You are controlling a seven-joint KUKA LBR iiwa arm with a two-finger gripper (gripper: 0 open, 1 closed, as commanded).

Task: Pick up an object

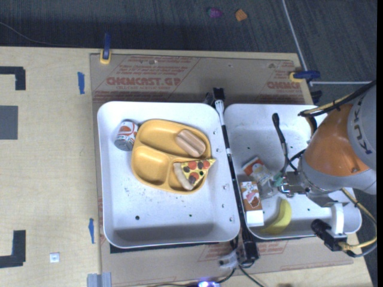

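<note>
- The gripper sits low in the right bin; whether it is released or clenched, I cannot tell.
- A banana lies just at its 6 o'clock, a small carton at 9 o'clock; crowding risks a glancing miss.
- The yellow tray stays well apart at 9 o'clock.

One fixed camera looks down at a slant from above the surface, far enough to frame the left bin and right bin; the arm enters at right.
</note>
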